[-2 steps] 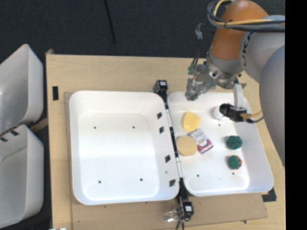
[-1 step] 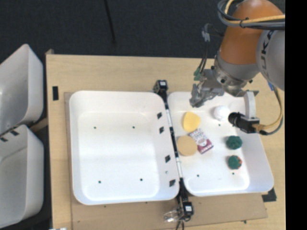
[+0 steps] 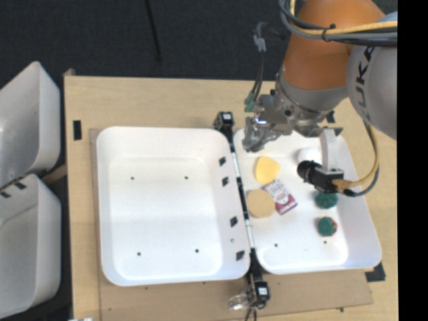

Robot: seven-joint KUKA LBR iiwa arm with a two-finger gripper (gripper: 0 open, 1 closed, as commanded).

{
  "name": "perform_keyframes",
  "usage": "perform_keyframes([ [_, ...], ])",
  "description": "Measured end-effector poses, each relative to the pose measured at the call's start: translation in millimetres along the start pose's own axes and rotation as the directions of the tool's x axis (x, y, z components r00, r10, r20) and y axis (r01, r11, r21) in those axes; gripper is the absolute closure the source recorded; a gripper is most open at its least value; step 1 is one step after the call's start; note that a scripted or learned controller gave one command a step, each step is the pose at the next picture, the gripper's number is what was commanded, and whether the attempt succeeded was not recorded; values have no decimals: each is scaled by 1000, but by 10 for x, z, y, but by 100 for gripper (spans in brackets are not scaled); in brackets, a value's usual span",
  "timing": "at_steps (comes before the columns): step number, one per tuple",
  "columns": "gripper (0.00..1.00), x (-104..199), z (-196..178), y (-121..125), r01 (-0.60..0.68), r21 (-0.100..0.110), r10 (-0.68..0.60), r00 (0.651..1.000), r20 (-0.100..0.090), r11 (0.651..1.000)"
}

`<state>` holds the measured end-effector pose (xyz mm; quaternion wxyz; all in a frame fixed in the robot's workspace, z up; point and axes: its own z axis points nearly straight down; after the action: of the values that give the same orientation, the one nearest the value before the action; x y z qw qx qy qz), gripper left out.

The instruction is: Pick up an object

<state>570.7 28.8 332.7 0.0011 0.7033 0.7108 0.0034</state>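
**Listener:** What is in front of you right now?

**Operator:** I'm looking down at a slant on a wooden bench [image 3: 80, 179] with two shallow white bins side by side. The left bin [image 3: 107, 199] has nothing in it that I can make out. The right bin [image 3: 354, 246] holds the objects. My arm [image 3: 328, 39], grey with an orange band, reaches in from the right and hangs over the far end of that bin.

**Listener:** Where is the gripper, and is it holding anything?

**Operator:** The gripper [image 3: 256, 141] sits near the far left corner of the right bin, close to the divider between the bins. I see nothing held in it. Whether it is open or closed I cannot tell; it is a dark, blurred cluster from this angle.

**Listener:** What could you pick up?

**Operator:** The nearest thing is a yellow piece [image 3: 266, 169], roughly oval, lying just on the near side of the gripper. Its long axis runs roughly away from me, slightly tilted. Beyond it, closer to me, lies a tan round disc [image 3: 260, 204], touching or just beside a small pink-and-white packet [image 3: 281, 196]. Further right are two small green objects [image 3: 326, 212], well apart from the gripper.

**Listener:** So which way would you go?

**Operator:** I judge the yellow piece the best target: a short move toward me, then straight down.
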Motion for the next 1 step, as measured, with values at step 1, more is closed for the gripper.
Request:
perform_keyframes([
  [1, 100, 483, -141, -114, -3, 3, 3, 1000, 1, 1000],
])
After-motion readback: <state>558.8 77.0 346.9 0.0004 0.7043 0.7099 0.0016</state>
